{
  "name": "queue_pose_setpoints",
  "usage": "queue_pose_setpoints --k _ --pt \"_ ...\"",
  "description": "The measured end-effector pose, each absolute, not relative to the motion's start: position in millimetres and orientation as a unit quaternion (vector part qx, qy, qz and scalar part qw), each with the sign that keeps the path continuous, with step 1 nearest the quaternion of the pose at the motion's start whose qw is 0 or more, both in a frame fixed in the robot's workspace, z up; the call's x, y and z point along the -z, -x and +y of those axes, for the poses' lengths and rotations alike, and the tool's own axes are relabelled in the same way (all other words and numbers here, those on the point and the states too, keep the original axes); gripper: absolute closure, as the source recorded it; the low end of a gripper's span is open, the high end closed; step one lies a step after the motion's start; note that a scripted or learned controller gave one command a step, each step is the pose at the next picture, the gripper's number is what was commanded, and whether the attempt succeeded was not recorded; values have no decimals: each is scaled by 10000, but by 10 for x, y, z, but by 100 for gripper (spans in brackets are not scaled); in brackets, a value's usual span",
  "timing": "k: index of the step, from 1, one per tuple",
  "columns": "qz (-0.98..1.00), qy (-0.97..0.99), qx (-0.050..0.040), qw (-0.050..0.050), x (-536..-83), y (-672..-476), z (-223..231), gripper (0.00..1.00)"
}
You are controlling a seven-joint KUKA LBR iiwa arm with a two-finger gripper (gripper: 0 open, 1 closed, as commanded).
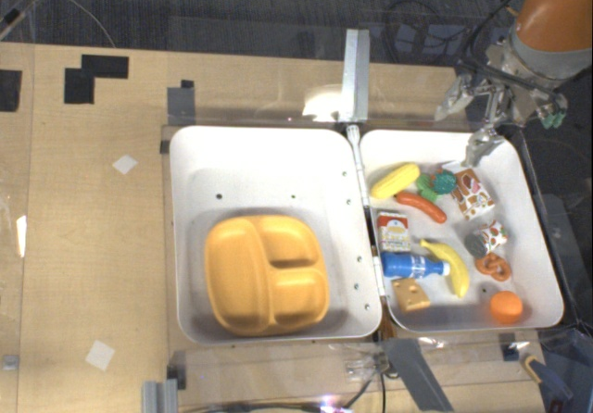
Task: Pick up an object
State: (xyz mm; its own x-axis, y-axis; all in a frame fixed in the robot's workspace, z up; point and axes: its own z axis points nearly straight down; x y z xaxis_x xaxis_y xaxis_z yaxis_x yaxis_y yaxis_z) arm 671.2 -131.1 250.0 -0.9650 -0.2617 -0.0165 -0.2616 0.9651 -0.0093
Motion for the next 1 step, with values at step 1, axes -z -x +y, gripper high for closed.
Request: queue_pose_setpoints --k 1 --pt "9987 -512 -10 7 -1135 -6612 -1068 0"
